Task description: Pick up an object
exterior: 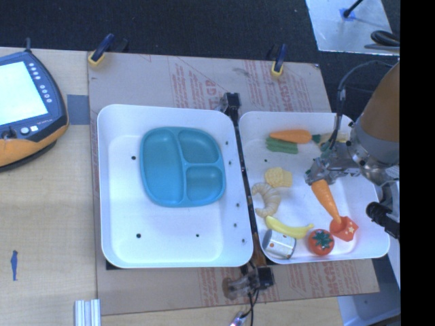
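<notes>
Gripper (319,175) just above carrot (326,197)

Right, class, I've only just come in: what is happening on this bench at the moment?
A robot arm reaches in from the right, its gripper low over the right bin, just above the top end of an orange toy carrot. Nothing is seen held yet. Around it lie a banana, a tomato, a corn piece and another carrot. The left bin holds a blue divided plate.

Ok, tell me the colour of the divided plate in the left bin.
Light blue plate, camera view.
</notes>
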Robot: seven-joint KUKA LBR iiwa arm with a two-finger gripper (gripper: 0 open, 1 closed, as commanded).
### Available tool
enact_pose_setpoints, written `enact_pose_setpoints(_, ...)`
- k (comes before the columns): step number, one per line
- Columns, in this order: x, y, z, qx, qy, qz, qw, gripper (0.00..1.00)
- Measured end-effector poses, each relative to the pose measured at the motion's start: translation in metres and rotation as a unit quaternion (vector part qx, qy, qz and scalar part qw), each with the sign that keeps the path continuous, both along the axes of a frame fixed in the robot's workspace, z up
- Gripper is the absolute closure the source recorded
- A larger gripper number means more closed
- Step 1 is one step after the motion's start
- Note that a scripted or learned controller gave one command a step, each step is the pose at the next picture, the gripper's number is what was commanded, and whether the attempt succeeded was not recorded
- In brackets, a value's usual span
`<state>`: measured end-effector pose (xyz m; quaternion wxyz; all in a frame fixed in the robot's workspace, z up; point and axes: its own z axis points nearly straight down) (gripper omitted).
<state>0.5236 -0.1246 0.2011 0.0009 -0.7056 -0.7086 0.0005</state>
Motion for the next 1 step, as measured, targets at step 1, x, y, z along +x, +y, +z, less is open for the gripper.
enact_pose_setpoints(1, 0.0073, 0.0467, 0.0352, 0.0003, 0.0, 0.0, 1.0, 1.0)
